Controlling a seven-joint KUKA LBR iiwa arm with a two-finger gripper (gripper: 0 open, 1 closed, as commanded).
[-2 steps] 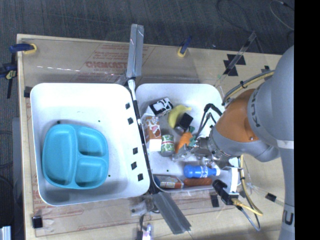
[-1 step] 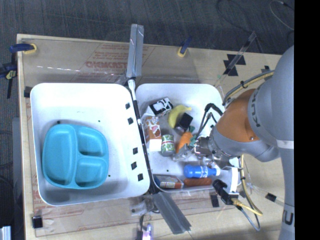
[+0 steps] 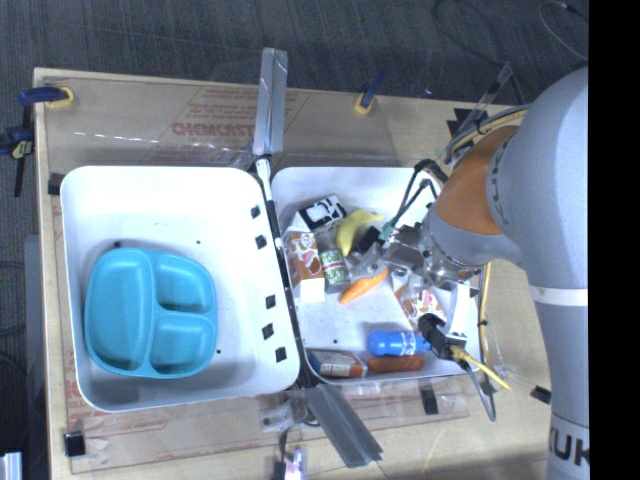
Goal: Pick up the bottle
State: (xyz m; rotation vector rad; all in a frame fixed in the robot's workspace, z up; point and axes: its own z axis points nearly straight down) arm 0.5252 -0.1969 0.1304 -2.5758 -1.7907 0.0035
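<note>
- The blue bottle [image 3: 390, 343] lies on its side in the right bin [image 3: 330, 318], near the wall at the lower edge of the camera view, with its paler end pointing right.
- Nothing grips the bottle, and it rests on the white floor of the bin.
- Just below the bottle, a reddish-brown sausage [image 3: 397, 364] lies along the same wall, nearly parallel to it.
- Up and left of the bottle, an orange carrot [image 3: 361, 287] lies at a slant near the middle of the bin.
- The claw [image 3: 398, 256] hangs over the upper right part of the right bin, above the bottle and apart from it, close to the carrot's upper end. The clutter under it hides its state, so I cannot tell whether it is spread or pressed together.
- A yellow banana [image 3: 353, 232] sits just left of the claw.
- What looks like a small can [image 3: 333, 267] stands beside the banana, and a black-and-white box [image 3: 322, 211] lies above them by the far wall.
- The grey arm [image 3: 545, 188] reaches in from the right, with its orange band [image 3: 470, 193] above the wrist.
- The left bin [image 3: 150, 193] holds a blue divided plate [image 3: 150, 311], well apart from the bottle.
- Both bins sit side by side on the bench [image 3: 130, 118].
</note>
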